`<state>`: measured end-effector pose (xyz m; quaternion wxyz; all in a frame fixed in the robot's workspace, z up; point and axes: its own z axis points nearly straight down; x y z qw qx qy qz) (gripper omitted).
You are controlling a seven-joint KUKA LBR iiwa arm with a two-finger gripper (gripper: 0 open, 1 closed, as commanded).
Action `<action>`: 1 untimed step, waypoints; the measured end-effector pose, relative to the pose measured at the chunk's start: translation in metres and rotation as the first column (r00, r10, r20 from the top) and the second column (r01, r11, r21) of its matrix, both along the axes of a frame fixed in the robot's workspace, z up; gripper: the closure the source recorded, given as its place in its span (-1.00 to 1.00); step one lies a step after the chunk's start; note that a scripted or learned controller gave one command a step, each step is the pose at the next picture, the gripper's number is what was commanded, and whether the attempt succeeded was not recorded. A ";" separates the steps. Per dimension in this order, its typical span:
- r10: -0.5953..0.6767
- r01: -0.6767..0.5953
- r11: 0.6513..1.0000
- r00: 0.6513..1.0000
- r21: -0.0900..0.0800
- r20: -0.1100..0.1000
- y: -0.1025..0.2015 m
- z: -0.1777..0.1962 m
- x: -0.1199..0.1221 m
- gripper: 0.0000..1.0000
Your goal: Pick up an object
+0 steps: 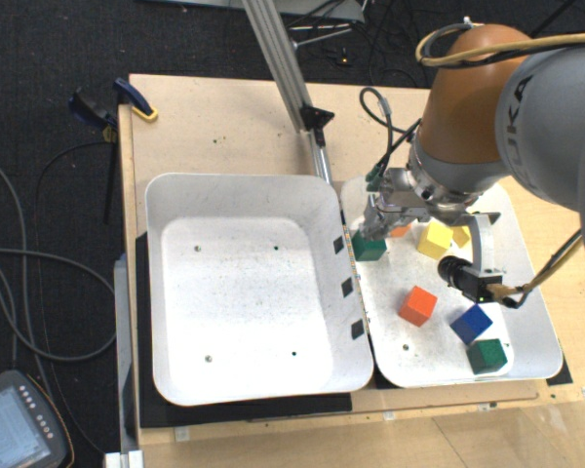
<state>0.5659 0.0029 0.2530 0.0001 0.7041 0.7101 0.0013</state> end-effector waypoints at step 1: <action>-0.001 0.001 1.000 1.000 0.000 0.000 0.048 0.004 0.018 1.00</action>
